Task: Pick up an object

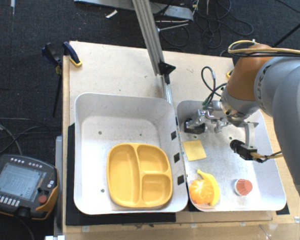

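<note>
Yellow flat square (195, 150) in right bin (267, 195): lies just below-left of gripper (206, 123); whether its fingers are parted, cannot tell.

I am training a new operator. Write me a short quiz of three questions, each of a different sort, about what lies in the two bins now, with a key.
1. True or false: the yellow tray lies in the left bin.
2. Which lies nearest the tool?
A. red disc
B. yellow square
C. orange toy
3. Fill in: the tray has ___ compartments.

Key: 1 true; 2 B; 3 three.
</note>
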`<state>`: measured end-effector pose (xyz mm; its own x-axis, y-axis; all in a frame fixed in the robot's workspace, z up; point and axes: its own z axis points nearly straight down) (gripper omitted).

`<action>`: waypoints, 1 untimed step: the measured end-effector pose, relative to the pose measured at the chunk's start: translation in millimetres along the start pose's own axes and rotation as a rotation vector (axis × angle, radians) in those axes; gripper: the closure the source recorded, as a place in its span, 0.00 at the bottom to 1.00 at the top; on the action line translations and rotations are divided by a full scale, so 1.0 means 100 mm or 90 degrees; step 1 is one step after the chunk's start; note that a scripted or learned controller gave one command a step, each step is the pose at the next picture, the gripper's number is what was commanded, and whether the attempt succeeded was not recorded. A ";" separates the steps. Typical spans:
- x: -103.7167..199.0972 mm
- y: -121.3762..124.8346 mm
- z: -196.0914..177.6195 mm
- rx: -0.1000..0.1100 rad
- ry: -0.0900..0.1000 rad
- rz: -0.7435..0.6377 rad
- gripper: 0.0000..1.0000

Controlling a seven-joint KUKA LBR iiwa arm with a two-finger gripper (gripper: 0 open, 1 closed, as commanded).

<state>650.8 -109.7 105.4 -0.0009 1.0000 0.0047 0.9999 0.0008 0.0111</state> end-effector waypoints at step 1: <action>-0.01 0.03 -0.15 -0.007 -0.004 0.000 1.00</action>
<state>653.5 -111.0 120.8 -0.0016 1.0000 -0.0010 0.9997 0.0016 0.0224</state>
